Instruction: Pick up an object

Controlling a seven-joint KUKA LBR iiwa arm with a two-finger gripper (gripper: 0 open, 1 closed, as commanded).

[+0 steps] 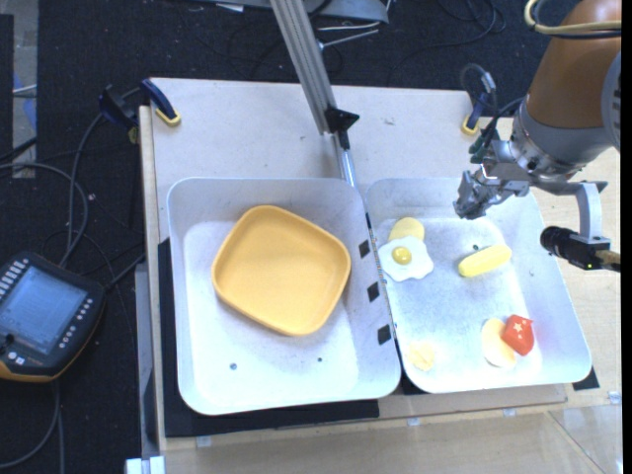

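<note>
Bench surface carries two shallow white bins side by side. You see the left bin holding a yellow square plate near its centre. The right bin holds a fried-egg toy, a yellow oblong piece well apart from it, a red-and-cream piece near the front right corner, and a small pale piece near the front left. The arm enters from the right. The pincer hovers over the right bin's far edge, above the oblong piece; you cannot tell its state.
</note>
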